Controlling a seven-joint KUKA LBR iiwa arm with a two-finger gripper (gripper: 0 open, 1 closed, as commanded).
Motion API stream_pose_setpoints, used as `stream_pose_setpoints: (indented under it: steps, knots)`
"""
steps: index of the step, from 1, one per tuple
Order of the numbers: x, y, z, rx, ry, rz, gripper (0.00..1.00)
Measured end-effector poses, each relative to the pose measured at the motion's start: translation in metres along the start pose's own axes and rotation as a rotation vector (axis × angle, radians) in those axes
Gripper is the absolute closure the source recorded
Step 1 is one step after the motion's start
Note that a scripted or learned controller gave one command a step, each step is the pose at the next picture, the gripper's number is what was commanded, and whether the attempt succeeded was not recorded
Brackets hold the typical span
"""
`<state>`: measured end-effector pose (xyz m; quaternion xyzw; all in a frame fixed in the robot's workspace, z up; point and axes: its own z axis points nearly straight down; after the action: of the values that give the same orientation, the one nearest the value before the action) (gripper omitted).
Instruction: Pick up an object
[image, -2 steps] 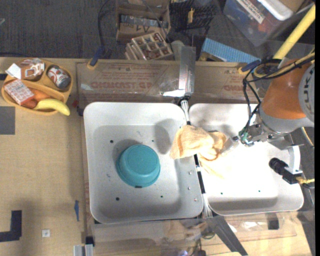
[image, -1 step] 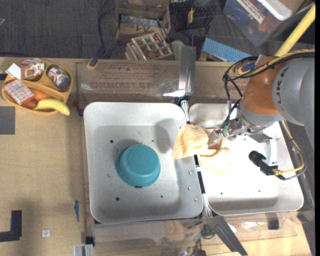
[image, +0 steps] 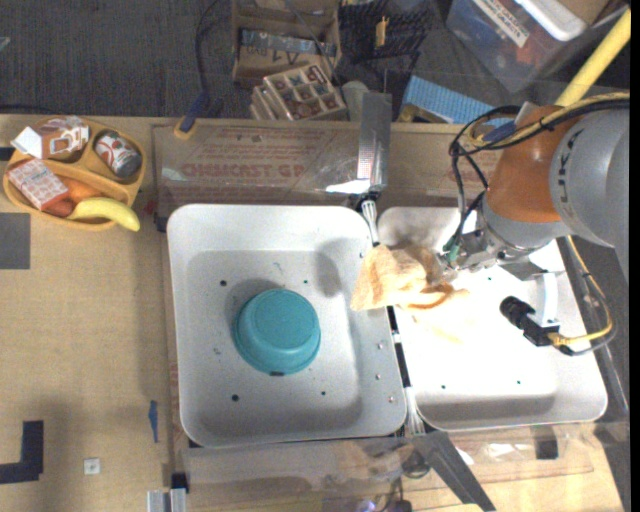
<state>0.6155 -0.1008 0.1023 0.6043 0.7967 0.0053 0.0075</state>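
fingers: gripping tan cloth | over bin divider | teal bowl: left bin

Wooden bench, dark floor

The teal round bowl sits in the left white bin, and right of that bowl a tan crumpled cloth drapes over the divide into the right white bin.
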Motion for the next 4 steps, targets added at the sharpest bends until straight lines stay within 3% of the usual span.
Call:
stream_pose_setpoints:
  steps: [1, 2, 3, 4]
  knots:
    - [0.000, 0.000, 0.000, 0.000, 0.000, 0.000, 0.00]
    - [-0.002, 0.001, -0.011, -0.004, -0.003, 0.002, 1.00]
    - [-0.002, 0.001, -0.011, -0.004, -0.003, 0.002, 0.00]
    - [0.000, -0.002, 0.009, 0.003, 0.000, -0.092, 0.00]
